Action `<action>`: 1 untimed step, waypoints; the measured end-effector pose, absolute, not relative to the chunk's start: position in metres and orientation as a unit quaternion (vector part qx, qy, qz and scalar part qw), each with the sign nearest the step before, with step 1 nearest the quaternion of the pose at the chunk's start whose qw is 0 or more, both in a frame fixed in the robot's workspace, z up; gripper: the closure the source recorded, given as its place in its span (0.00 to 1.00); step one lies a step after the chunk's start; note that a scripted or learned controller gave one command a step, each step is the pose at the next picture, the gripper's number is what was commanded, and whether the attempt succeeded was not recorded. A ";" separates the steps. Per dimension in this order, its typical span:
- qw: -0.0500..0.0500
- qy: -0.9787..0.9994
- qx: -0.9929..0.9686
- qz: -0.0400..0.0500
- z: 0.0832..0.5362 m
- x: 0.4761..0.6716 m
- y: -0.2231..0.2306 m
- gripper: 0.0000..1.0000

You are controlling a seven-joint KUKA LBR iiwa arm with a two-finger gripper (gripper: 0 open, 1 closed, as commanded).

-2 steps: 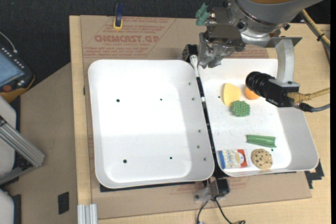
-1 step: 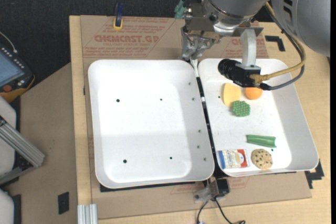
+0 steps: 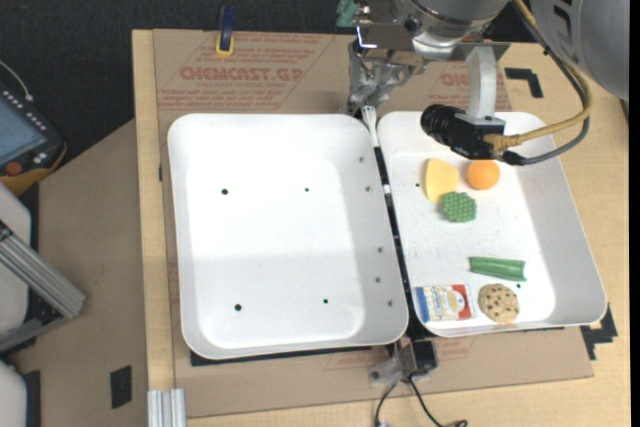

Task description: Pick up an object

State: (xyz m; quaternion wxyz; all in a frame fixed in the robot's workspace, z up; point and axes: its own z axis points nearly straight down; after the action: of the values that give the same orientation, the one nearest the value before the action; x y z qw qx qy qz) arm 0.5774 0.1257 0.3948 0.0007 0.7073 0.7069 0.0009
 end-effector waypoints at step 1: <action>-0.001 0.708 0.706 -0.001 0.346 0.616 0.163 1.00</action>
State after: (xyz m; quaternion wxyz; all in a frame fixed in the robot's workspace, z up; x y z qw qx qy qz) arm 0.6162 0.1629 0.3455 -0.0006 0.7062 0.7081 -0.0009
